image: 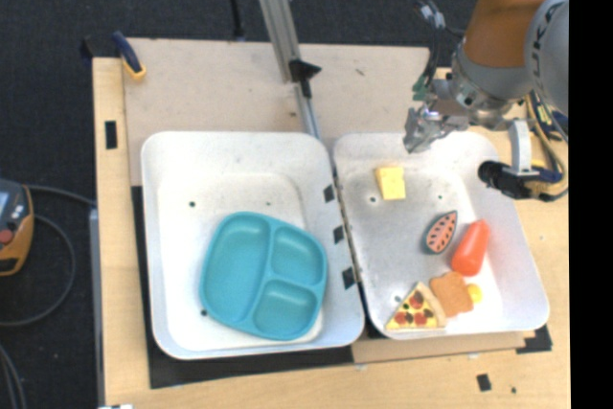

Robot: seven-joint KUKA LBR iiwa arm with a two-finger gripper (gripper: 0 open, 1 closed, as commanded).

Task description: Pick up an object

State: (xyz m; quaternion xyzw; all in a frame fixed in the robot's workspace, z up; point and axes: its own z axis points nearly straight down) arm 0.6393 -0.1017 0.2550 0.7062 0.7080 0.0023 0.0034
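In the right bin (517, 302), nearest the camera, lie a pizza slice (418, 309) and a brown toy (452, 293). Behind them are an orange pepper (470, 247) and a watermelon slice (441, 232). Farther, a yellow block (390, 182) lies alone. The gripper (418, 137) hangs above the far rim; its fingers look almost closed and hold nothing. A teal plate (263, 275) sits in the left bin (163, 177).

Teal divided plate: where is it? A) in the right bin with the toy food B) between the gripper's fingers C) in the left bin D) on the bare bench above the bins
C: the teal divided plate lies flat in the left bin, while the yellow block and the pizza slice lie in the right bin.
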